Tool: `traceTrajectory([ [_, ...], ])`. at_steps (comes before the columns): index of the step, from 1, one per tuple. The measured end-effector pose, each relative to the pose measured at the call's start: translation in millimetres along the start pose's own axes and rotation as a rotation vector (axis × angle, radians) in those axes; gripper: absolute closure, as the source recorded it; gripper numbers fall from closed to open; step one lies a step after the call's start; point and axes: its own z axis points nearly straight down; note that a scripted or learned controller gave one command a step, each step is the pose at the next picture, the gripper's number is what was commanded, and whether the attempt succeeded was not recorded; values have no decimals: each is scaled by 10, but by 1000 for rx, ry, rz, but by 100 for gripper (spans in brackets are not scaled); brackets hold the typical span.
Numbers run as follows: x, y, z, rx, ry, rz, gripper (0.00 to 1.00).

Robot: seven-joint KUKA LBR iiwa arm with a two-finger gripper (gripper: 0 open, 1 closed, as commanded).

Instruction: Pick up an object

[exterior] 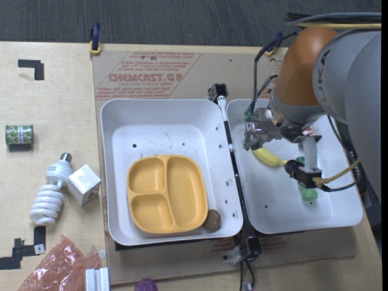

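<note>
The arm hangs over the right bin (339,214), gripper (259,137) low beside a yellow banana (268,157) lying centre-right of frame. Finger state: cannot tell from here. Left bin (112,162) holds a yellow divided plate (167,194).

A spiral bulb (50,194) lies at nine o'clock, a white cube (84,184) touching its right side. A green can (19,136) sits above them. Red mesh (56,265) fills seven o'clock. A blue clamp (95,39) stands at eleven.
</note>
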Motion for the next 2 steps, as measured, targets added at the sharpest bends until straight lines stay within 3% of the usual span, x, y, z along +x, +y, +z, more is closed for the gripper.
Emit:
traceTrajectory([
  [1, -1, 0, 0, 0, 0, 0, 0],
  [2, -479, -759, 2, 0, 0, 2, 0],
])
